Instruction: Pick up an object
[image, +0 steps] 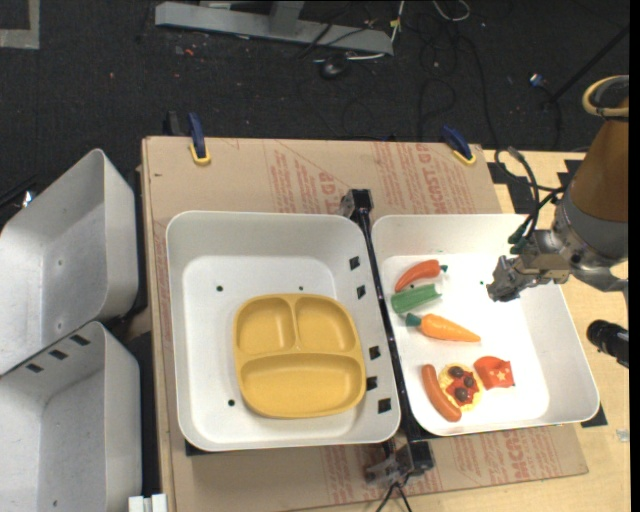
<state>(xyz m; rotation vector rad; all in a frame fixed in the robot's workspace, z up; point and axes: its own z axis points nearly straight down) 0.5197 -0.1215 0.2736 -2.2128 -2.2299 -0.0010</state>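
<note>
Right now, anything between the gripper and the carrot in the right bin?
No. In the camera view, bare white bin floor separates the gripper from the carrot; the green toy lies further left.

A brown cardboard sheet (300, 180) with red printing covers the bench. Two shallow white plastic bins lie on it touching: the left bin (200, 300) toward 9 o'clock of centre, the right bin (545, 340) toward 3 o'clock. A yellow three-compartment plastic plate (298, 355) lies flat in the left bin, toward its 5 o'clock corner. Black clips (360, 203) sit at the seam's 12 o'clock end. Blue clamps grip the sheet's far edge at 11 o'clock (198, 135) and 1 o'clock (458, 143). Two spare white bins (60, 250) stand tilted at the view's 9 o'clock. A grey metal bar (270, 25) and black cables (440, 90) lie on the dark floor at 12 o'clock.
</note>
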